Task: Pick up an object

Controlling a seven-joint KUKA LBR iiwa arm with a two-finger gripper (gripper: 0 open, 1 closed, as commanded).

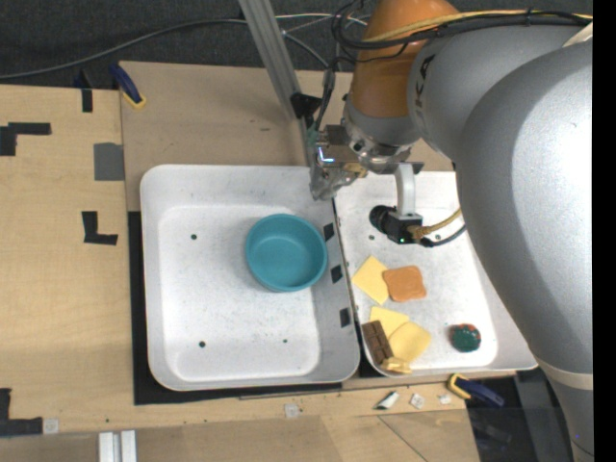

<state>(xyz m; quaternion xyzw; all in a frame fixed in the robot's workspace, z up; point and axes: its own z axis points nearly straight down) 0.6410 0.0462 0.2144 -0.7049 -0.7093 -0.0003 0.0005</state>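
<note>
The gripper [325, 183] hung over the strip where the two bins meet, near the top of both. Its dark tip sat at the upper right corner of the left bin [168, 258]. Whether it was open or closed could not be told from this angle, and nothing was seen held in it. Above it, at about one o'clock, rose the orange band [399, 41] of the arm, with the grey arm filling the right side of the view.

From the gripper, the blue bowl [285, 250] lay at about seven o'clock, upright in the left bin and well apart from the tip. At about four o'clock, in the right bin [481, 287], a black fitting with a small green light [397, 224] hung close under the wrist. Farther out at five o'clock lay a yellow slice [371, 279] touching a toast-coloured piece [404, 283]. Beyond those were more yellow pieces [402, 333] beside a brown bar [375, 341], and a small dark green object [466, 337] near the bin's lower right.

As a judgement, the pick had not been made. Every object rested on a bin floor, and the tip was not over any one of them. Choosing a target, descending, closing and lifting all appeared to remain.
</note>
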